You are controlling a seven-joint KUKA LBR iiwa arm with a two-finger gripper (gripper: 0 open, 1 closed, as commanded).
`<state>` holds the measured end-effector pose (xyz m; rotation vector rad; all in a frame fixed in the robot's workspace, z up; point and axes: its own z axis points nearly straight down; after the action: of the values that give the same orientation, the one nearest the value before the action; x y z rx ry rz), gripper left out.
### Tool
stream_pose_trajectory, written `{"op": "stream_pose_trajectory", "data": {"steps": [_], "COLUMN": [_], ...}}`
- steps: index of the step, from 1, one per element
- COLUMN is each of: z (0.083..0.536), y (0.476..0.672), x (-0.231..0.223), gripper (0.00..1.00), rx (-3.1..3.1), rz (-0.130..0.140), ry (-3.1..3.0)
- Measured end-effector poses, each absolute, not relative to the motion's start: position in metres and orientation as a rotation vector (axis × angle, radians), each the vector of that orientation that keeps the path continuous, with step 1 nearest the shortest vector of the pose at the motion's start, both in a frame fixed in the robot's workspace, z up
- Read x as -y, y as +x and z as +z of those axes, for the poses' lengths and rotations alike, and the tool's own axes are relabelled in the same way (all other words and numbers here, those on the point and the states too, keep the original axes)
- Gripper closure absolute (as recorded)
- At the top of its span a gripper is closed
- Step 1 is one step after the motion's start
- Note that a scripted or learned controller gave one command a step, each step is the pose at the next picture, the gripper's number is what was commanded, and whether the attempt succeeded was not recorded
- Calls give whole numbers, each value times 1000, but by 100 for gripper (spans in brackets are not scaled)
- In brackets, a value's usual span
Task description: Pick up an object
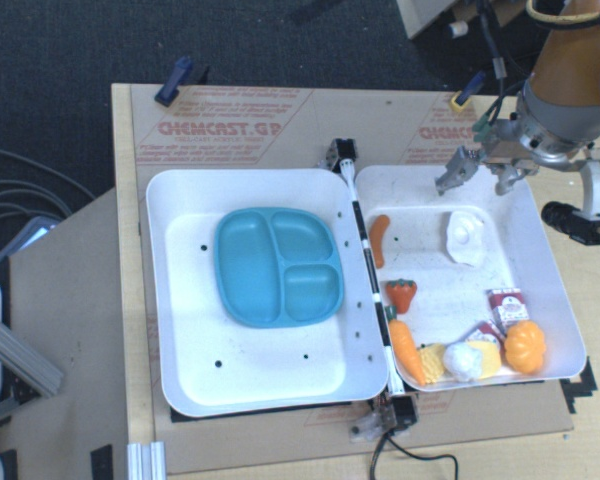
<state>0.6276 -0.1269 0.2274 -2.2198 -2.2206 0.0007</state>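
Smooth plastic food toys (460, 343) lie in glossy right bin (555, 258).

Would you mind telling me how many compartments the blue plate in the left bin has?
3. On the blue plate, one tall compartment runs down the left side, one sits at the upper right, and a smaller one at the lower right. None looks hidden.

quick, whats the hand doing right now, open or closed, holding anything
Hand: open, holding nothing, poised over the far edge of the right bin, above the white object.
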Motion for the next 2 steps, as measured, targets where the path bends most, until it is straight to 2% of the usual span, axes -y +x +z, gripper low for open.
{"op": "stream_pose_trajectory", "data": {"steps": [1, 2], "z": [96, 84], "y": [620, 582], "x": [105, 92], "gripper": [0, 0], "rx": [2219, 2218], "rz": [3, 2], "ry": [-2219, -2220]}}
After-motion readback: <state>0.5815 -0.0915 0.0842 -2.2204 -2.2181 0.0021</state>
